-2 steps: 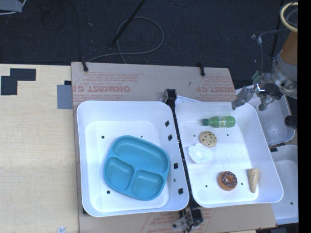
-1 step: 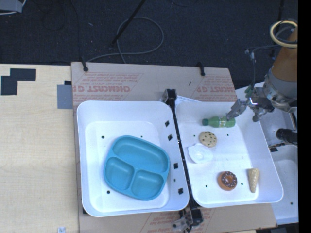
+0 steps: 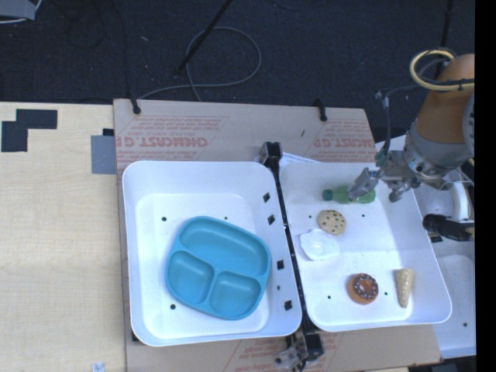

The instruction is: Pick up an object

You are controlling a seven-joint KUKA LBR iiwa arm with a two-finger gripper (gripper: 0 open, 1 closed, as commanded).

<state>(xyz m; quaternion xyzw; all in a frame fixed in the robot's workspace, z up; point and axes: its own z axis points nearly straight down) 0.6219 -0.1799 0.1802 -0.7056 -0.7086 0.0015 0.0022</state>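
Nearest me, the donut [image 3: 363, 288] and cone [image 3: 404, 287] sit untouched in the right bin [image 3: 434, 304]. My gripper [image 3: 363, 190] straddles the green piece [image 3: 350, 195], fingers spread; I'd close squarely before lifting.

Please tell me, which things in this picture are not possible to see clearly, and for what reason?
- Green object at the right white bin's far end: partly covered by the grey two-finger gripper, shape unclear.
- Whether the gripper holds it: too small and blurred.
- Small white object beside the speckled round cookie: blends into the bin floor, identity unclear.
- Arm's upper part: cut off by the right edge.
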